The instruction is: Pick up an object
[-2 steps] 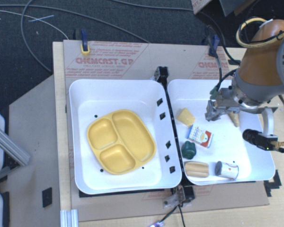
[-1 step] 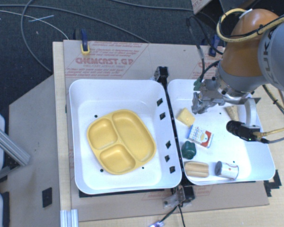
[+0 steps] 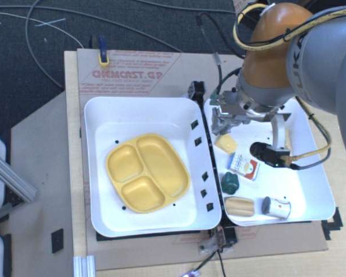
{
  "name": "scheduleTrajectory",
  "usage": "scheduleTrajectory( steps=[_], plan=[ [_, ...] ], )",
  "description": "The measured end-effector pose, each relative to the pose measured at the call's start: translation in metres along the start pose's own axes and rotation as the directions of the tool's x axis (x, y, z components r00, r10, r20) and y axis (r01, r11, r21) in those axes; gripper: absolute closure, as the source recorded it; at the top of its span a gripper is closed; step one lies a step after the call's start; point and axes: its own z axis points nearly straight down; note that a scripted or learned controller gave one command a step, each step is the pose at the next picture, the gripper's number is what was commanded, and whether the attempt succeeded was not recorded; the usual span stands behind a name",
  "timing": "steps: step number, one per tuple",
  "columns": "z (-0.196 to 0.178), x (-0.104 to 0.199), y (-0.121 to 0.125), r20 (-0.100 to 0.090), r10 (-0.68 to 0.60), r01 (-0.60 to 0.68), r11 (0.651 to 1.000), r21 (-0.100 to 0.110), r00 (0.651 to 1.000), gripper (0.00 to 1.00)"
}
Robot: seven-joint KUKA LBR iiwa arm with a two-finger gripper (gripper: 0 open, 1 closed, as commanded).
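Grey arm's gripper (image 3: 224,122) hovers over the pale yellow wedge (image 3: 225,143), jaws' opening indiscernible; descent and closing seem next.

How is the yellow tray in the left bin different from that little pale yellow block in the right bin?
The tray is far larger than the block. The tray is rounded and split into three compartments, while the block is a plain angular wedge. The tray lies alone in the left bin; the block shares the right bin with other small items, just below the end effector. Both are yellowish, the block paler.
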Motion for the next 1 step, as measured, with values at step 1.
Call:
scheduleTrajectory(
  steps=[1],
  plan=[
    [0.0122,0.0552,0.0167,0.001,0.002,-0.002,1.000,0.000,1.000,1.00]
  ],
)
